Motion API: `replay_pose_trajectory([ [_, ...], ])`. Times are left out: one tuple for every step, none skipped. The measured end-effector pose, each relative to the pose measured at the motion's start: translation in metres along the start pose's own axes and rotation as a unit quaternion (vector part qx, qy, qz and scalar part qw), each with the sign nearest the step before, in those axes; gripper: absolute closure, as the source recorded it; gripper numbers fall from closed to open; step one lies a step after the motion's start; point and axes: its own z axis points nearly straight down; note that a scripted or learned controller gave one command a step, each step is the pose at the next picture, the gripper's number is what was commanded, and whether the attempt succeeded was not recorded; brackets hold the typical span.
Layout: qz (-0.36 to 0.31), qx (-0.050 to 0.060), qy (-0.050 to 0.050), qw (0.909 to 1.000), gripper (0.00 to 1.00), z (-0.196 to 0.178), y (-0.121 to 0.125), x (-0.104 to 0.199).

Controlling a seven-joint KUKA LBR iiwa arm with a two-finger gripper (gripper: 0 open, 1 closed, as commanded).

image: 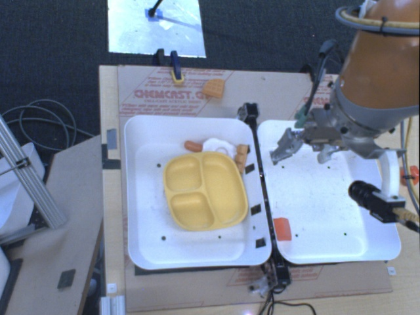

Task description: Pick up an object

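Reaching in from 3 o'clock, the arm (384,58) is hanging over the right bin (328,241). The pincer (289,146) is blurred; its state is impossible to tell. An orange block (282,228) is lying at the bin's 7 o'clock corner.

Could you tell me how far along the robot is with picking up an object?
Nothing looks picked up yet. The yellow divided tray, the small orange piece and the white item lie in the left bin; an orange-red block lies in the right bin. The gripper hovers over the right bin with nothing visibly held. Choosing, grasping and lifting remain.
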Motion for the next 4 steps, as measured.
replay_pose_trajectory([
  [0.009,0.003,-0.002,0.9999,0.00,0.055,0.000,-0.043],
  [0.006,-0.001,-0.001,1.0000,1.00,0.041,0.001,-0.041],
  [0.004,-0.009,0.000,1.0000,1.00,-0.118,0.001,-0.016],
  [0.006,0.001,-0.001,1.0000,0.00,-0.108,0.000,-0.017],
])
